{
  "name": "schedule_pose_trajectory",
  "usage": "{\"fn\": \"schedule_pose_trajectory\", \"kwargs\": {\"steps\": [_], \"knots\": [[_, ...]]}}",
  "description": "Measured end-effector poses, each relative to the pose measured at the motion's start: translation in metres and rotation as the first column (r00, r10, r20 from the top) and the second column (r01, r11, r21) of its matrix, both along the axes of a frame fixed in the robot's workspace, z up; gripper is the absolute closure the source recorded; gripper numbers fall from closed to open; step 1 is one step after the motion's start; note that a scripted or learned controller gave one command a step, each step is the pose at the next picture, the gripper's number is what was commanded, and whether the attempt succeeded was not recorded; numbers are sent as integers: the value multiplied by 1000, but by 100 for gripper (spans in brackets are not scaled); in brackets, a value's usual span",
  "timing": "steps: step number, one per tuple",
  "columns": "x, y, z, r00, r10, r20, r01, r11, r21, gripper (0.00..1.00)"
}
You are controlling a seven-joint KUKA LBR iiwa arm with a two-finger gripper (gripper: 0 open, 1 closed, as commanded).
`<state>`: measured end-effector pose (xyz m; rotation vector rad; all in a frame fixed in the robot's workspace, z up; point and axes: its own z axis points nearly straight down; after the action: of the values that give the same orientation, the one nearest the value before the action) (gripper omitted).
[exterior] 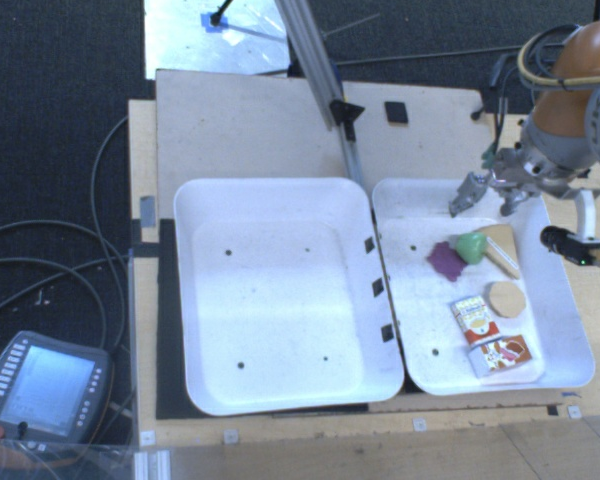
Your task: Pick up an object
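Dark carpet surrounds a pale bench (pixel 250 128), with loose black cables trailing over the floor on the left and a grey teach pendant (pixel 42 386) lying at the lower left corner. A slanted metal pole (pixel 315 53) crosses the far side of the bench and comes down near the gap between the two bins.

The left bin (pixel 280 293) sits beside the right bin (pixel 555 313), their inner rims touching. All the objects lie in the right bin, gathered toward its right half. A purple piece (pixel 445 260) rests just beside a green rounded object (pixel 470 246), the two touching or nearly so. A tan stick-like block (pixel 499 251) lies angled against the green one's right side. Nearer the front is a round tan disc (pixel 506 299), then an orange-and-white packet (pixel 474 318) just left of it, and a red-and-white packet (pixel 501 354) closest to the front rim.

The arm comes in from the right, its orange band high at the upper right corner. The gripper (pixel 492 198) hangs over the far end of the right bin, above and behind the green object and apart from it. Its two fingers (pixel 467 196) stand spread apart with nothing between them.
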<state>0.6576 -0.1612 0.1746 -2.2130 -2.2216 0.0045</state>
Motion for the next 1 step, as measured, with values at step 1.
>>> {"fn": "schedule_pose_trajectory", "kwargs": {"steps": [1], "knots": [[-68, 7, 62, 1000, -4, 13, 4, 1000, -4, 0]]}}
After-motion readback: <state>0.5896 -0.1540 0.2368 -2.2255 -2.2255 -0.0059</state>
